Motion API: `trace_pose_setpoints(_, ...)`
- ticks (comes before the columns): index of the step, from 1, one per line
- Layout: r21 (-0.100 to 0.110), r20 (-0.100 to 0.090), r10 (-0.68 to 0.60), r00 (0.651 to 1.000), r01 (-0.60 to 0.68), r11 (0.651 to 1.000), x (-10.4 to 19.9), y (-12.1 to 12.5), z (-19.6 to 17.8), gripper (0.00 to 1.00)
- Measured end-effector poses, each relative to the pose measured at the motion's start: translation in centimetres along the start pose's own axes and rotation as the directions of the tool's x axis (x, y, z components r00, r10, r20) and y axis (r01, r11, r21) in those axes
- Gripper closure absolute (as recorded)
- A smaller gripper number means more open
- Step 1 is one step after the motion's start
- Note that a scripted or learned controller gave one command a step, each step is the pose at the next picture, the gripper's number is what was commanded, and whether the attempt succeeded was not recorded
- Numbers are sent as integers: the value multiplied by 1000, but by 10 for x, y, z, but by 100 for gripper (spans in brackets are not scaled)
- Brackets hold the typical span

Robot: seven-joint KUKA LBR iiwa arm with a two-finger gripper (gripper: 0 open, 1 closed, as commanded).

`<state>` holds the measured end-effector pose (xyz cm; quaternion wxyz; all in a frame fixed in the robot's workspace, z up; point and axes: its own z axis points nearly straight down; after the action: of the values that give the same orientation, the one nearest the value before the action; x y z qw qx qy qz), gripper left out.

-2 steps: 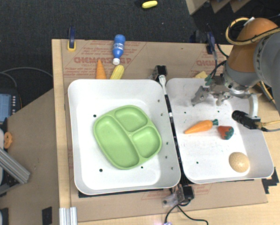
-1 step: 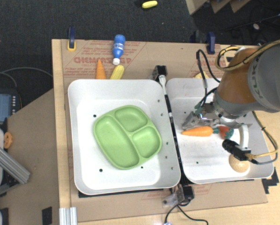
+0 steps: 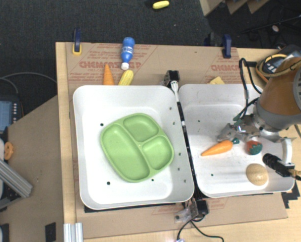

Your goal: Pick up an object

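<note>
In the right-hand shallow white bin (image 3: 211,183), the grey arm with its orange band (image 3: 281,97) reaches down from the right, and its metal tool (image 3: 232,133) hangs low over the bin floor just above the leafy end of an orange toy carrot (image 3: 217,148). Whether the tool is released or clenched cannot be told from this slanted overhead view, and nothing is seen gripped by it. The carrot lies flat, its tip pointing left toward the wall shared by the two bins. Just right of it sits a small red and green round toy (image 3: 253,146), and nearer the front rim rests a tan, potato-like ball (image 3: 257,174). The left white bin (image 3: 85,135) holds a light green divided plastic plate (image 3: 136,146) with three compartments, lying slightly askew. Behind the bins, on the cardboard-covered counter (image 3: 155,57), lie a small blue and white bottle (image 3: 127,52), a second orange carrot (image 3: 107,75) and a yellow corn-like piece (image 3: 126,77), near one another.
</note>
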<state>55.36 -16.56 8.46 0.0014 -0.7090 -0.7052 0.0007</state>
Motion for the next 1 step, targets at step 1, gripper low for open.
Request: trace_pose_setpoints(1,5,-4,-6,1000,6,1000,56,-59,1,0)
